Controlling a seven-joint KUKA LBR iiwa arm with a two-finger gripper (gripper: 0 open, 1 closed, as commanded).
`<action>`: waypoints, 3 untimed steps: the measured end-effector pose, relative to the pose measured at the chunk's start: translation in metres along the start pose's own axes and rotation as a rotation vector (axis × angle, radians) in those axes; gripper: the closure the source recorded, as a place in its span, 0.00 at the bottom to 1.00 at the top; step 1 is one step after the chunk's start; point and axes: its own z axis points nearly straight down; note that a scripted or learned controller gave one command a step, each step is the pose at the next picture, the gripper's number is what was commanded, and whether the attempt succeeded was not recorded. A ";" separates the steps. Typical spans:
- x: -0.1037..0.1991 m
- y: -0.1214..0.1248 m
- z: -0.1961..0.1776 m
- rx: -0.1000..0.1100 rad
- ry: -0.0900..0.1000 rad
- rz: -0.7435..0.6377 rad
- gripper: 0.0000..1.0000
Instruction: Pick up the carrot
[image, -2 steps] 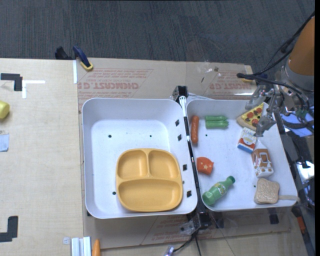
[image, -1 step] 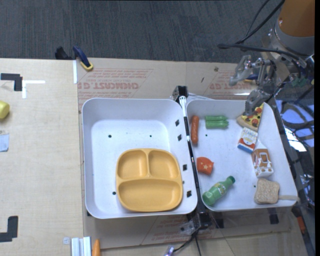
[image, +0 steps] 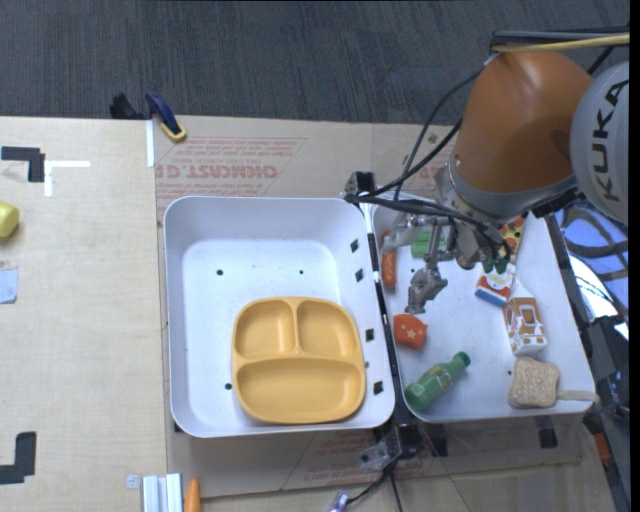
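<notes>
Bins side by side on desk (image: 80, 330): left bin (image: 200, 250) holds a yellow divided plate (image: 298, 360). Right bin (image: 560, 300) holds a green bottle (image: 436, 380), bread slice (image: 533, 383), small cartons and a red-orange piece (image: 410, 331). End effector (image: 428, 287) hangs above the red-orange piece; finger state cannot be told. Carrot (image: 389, 270) lies against right bin's left wall, just beside end effector.

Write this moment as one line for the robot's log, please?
task: pick up carrot | gripper: above right bin | carrot: at left wall, not held | left bin: yellow tray
</notes>
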 end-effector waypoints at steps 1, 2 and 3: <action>0.067 0.062 0.058 0.000 0.002 -0.160 0.00; 0.067 0.105 0.130 0.001 -0.003 -0.402 0.00; 0.065 0.105 0.121 0.001 -0.008 -0.402 1.00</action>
